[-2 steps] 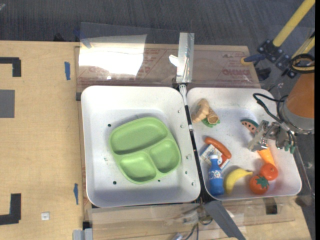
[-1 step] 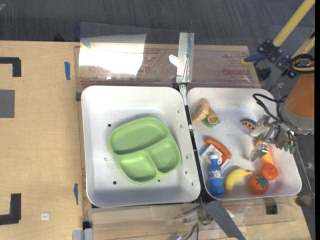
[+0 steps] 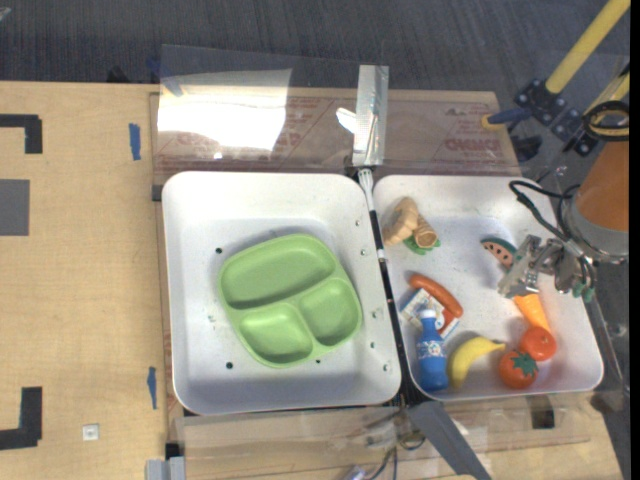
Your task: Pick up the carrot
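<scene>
Camera view, from above the bench: two shallow white bins sit side by side, the left bin (image 3: 190,268) holding one green divided plate (image 3: 290,298), the right bin (image 3: 470,190) crowded with toy food. Left to right in that bin there is one pale ginger-like root (image 3: 405,223), one red sausage (image 3: 438,295), one blue bottle (image 3: 431,348), one yellow banana (image 3: 472,356), one watermelon slice (image 3: 497,249), one tomato (image 3: 518,367) and one carrot (image 3: 534,310), with a small red-orange fruit (image 3: 540,343) touching its lower end. The carrot lies at the right of the frame, near the bin's right wall. The gripper (image 3: 540,271) hangs just over the carrot's upper end; whether it is wide or narrow cannot be told from here, and nothing is seen held. To do the pick well, it looks wise to straddle the carrot across its narrow width, clear of the fruit below it, and close only once low enough.
</scene>
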`<state>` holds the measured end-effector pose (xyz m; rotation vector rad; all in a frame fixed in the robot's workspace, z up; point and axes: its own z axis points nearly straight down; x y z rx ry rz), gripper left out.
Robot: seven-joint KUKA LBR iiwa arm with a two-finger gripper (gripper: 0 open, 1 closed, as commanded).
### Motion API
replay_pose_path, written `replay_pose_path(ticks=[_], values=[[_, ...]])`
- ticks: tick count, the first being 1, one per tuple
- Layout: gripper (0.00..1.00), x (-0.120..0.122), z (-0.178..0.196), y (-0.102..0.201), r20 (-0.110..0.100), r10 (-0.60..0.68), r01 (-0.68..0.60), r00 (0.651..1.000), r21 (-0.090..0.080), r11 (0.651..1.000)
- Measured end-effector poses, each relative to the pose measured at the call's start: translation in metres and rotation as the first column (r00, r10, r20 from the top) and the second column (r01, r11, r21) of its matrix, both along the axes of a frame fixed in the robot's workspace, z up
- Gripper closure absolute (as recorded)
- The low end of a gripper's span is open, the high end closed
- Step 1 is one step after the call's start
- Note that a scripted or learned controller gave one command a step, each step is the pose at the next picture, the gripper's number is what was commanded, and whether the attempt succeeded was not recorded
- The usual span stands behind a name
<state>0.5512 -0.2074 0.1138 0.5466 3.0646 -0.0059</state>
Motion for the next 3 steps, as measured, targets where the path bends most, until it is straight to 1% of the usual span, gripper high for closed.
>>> replay_pose_path(ticks=[1,2,3], values=[[1.00,-0.066,-0.023,-0.008,-0.012,0.125,-0.125,0.992,0.003,0.992],[1.00,-0.031,0.061,0.047,-0.017,-0.033,0.033,0.999,0.008,0.999],[1.00,-0.047,-0.016,0.008,-0.020,0.428,-0.428,0.904,0.004,0.904]])
